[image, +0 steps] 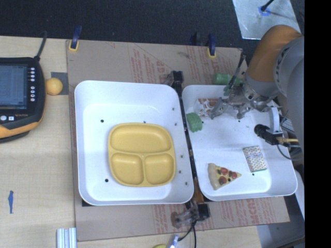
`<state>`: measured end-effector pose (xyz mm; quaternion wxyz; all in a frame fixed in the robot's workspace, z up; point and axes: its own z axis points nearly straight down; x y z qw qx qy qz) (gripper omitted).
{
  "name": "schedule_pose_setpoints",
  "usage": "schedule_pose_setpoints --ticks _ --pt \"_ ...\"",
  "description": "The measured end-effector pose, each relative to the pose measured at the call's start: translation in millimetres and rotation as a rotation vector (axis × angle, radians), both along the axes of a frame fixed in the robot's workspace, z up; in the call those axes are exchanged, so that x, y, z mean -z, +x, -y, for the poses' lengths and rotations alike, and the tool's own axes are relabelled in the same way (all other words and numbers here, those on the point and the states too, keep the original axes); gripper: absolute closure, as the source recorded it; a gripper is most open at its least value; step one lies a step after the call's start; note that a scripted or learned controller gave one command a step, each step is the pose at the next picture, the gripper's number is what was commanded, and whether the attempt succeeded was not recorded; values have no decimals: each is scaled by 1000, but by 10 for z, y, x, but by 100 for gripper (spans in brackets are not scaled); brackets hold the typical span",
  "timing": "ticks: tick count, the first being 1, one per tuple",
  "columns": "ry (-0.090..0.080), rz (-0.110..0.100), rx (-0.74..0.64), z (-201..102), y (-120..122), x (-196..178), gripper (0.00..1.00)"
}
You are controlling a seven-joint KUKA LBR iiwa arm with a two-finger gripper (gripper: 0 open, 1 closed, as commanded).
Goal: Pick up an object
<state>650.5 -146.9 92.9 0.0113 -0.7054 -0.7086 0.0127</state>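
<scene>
From the overhead camera, the grey arm's end effector (227,107) hangs low over the far end of the right white bin (235,190), its fingers spread apart, gripping nothing. That bin holds a green block (194,122), a pizza-slice toy (222,175) and a small patterned packet (255,158). The left white bin (90,138) carries a yellow divided plastic tray (140,154).

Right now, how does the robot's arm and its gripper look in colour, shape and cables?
The arm is thick and rounded, grey, with an orange band above the wrist. The gripper is a small grey metal assembly with thin parts. A black fitting sits beside the wrist, and a thin dark cable runs along the gripper.
</scene>
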Motion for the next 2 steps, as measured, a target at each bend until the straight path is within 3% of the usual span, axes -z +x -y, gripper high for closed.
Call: schedule_pose_setpoints --ticks 1,2 --pt "2 34 0 -554 67 -698 0" --pt "3 33 1 -1024 62 -996 0"
